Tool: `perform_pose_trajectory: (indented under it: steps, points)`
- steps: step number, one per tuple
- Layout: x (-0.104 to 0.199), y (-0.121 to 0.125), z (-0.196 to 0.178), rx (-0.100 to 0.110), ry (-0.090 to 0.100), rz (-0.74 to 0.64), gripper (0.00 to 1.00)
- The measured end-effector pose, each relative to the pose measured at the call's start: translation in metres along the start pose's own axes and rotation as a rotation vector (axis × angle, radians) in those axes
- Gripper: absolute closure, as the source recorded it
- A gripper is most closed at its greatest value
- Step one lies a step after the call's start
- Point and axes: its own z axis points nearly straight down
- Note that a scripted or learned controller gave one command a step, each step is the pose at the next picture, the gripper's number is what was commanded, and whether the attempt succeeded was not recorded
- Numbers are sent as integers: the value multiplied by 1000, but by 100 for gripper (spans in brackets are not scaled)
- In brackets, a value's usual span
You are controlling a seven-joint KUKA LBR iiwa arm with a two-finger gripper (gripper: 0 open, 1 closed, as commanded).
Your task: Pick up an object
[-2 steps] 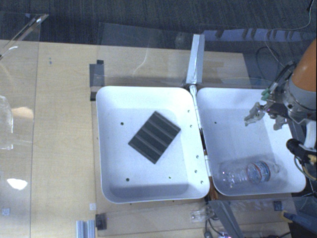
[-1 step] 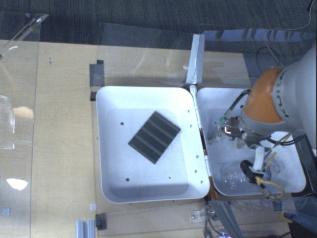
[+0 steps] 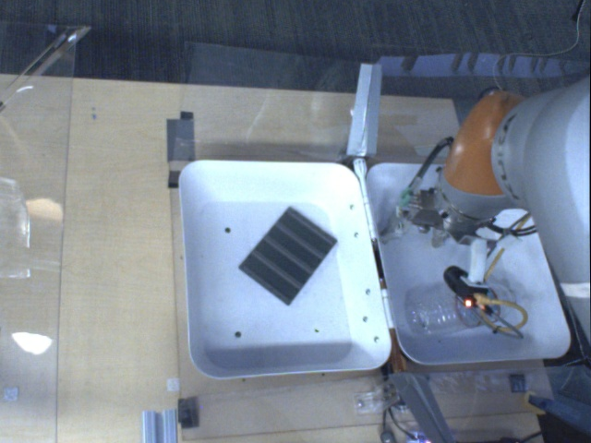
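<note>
**A:** Where is the hand?

**B:** The hand (image 3: pixel 417 216) is over the right bin (image 3: pixel 406 270), above that bin's far corner and close to the wall it shares with the left bin (image 3: pixel 199 275). The arm (image 3: pixel 545 155) comes in from the view's right, and its orange band (image 3: pixel 473 150) is just behind the hand.

**A:** Is it wide or narrow?

**B:** I cannot tell. From this slant the hand is small and cluttered, so its state does not show, nor whether it holds anything.

**A:** What is there to pick up?

**B:** There are two things. A cup (image 3: pixel 434 314), clear and hard to make out, lies on its side in the same bin as the hand. It is near the hand, on the side toward the view's bottom edge, and apart from it.

**A:** And the other?

**B:** A block (image 3: pixel 288 255), dark grey with ribs along its top. It lies flat in the left bin, turned cornerwise to the walls. It is well apart from the hand, across the shared wall on the view's left, and a little nearer the view's bottom edge than the hand is.

**A:** Does the block touch anything?

**B:** It touches only the bin floor, and white floor shows all round it.

**A:** What do the bins rest on?

**B:** They rest side by side on a pale wooden desk (image 3: pixel 111 247), which runs on to the view's left, far from the hand.
</note>
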Motion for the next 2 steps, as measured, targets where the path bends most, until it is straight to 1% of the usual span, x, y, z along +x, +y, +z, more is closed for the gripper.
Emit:
perform_pose_trajectory:
  steps: [1,2]
  points:
    - [-90,8,-140,2,-2,-70,0]
    - [-56,-8,-1,-1,-1,-301,0]
